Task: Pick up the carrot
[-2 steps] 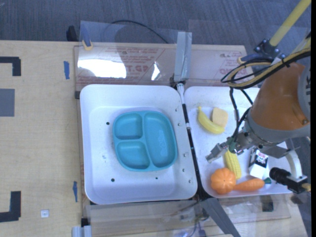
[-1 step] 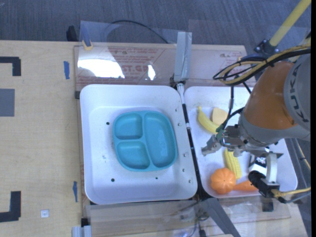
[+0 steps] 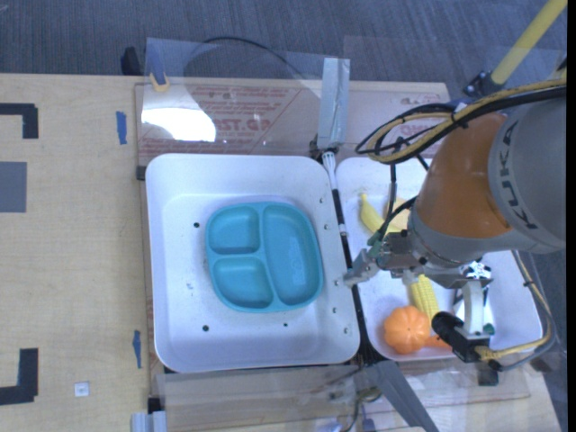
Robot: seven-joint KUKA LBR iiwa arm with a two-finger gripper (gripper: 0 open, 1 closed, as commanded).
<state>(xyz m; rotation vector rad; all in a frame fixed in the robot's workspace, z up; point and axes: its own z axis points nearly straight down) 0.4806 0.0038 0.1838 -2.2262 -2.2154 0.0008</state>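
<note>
Camera view — arm (image 3: 490, 183) lettered "KUKA" over right bin (image 3: 520, 286) — carrot (image 3: 436, 337) beside corn (image 3: 423, 296).

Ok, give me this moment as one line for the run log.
arm: above right bin | carrot: lying in right bin, not lifted | corn: beside carrot | left bin: blue plate
</note>
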